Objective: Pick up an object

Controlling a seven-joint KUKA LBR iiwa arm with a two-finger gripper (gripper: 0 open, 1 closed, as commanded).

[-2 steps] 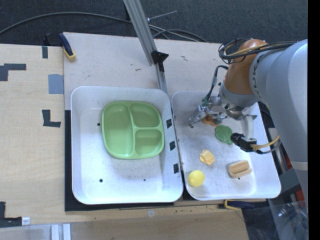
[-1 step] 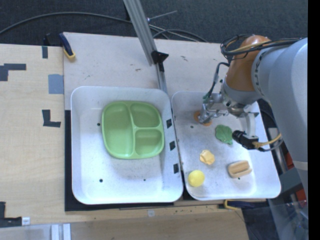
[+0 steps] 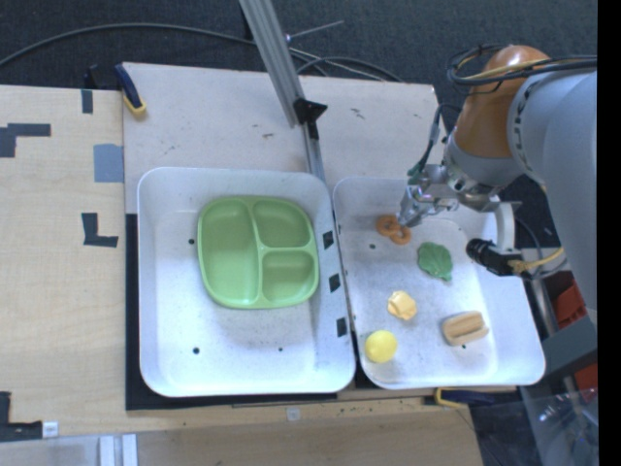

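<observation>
My gripper [image 3: 411,216] hangs low over the far part of the right bin [image 3: 505,357], its tip right beside a small orange piece [image 3: 392,228]. Whether it touches the piece I cannot tell. Further toward the front of that bin lie a green leafy item [image 3: 436,260], a pale yellow lump [image 3: 402,306], a yellow ball [image 3: 380,346] and a tan bread-like roll [image 3: 464,327].
The left bin [image 3: 165,338] holds a green divided plate [image 3: 258,251]. A grey metal post [image 3: 277,51] slants down to the wall between the two bins. The arm's orange band [image 3: 495,105] and cables sit above the right bin's far right corner.
</observation>
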